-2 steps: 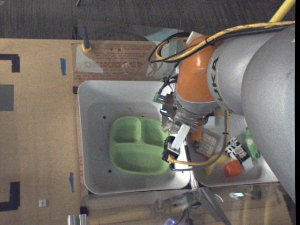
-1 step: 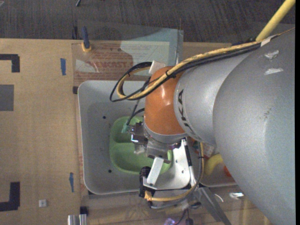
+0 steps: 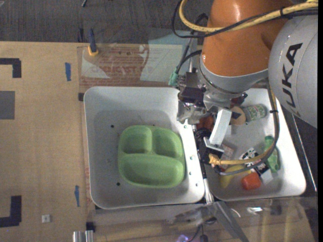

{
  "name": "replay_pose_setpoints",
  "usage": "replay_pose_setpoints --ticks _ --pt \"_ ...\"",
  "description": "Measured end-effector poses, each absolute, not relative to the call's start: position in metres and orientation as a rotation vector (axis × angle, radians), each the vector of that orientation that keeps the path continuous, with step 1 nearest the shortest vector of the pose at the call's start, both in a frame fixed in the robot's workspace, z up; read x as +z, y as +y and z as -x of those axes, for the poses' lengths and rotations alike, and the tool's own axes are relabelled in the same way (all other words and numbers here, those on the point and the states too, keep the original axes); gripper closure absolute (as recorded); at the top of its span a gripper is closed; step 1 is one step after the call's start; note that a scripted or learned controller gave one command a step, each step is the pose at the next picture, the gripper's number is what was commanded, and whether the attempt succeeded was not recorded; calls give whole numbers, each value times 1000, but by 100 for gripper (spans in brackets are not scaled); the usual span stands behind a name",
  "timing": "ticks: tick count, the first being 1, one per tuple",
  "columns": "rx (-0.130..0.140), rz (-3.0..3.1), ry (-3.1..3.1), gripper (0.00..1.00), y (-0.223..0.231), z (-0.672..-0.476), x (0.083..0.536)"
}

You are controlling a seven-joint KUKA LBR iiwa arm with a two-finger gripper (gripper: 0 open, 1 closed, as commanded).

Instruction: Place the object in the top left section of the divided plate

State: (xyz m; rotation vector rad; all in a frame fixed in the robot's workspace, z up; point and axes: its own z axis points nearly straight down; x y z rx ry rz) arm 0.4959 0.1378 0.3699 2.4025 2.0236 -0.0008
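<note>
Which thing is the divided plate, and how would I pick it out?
Of the two white bins side by side, take the view's left bin. The divided plate lies in its middle. It is light green with three hollows and lies alone there, while the other bin holds a jumble of small things.

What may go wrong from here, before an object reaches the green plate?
1. The right bin is crowded under the arm; things such as the orange piece lie close together, so a grasp may miss or take two.
2. The green divided plate has small upper sections side by side; a release slightly off may land in the wrong one.
</note>
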Motion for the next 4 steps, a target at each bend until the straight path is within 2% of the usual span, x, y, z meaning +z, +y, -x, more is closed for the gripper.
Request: replay_pose_setpoints --ticks 1,2,3,4 --pt "-6 -2487 1922 100 226 -478 238" --pt "-3 -2846 1329 100 142 -479 332" --pt "-6 -2494 1914 100 110 -479 219" --pt "-5 -2494 1914 0 109 -479 219"
